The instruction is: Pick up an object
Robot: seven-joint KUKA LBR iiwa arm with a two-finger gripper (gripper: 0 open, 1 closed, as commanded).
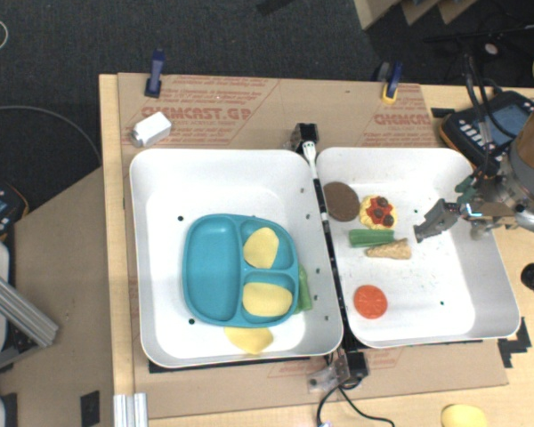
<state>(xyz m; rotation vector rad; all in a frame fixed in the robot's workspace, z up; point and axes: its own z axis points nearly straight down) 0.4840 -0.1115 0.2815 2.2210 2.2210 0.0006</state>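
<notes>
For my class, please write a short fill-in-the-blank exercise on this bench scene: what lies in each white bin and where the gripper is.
1. The blue divided tray lies in the ____ bin of the camera view.
2. The two small compartments of that tray each hold a ____ item.
3. The round orange-red item lies in the ____ bin.
4. The gripper is above the ____ bin.

Missing words: left; yellow; right; right
</notes>
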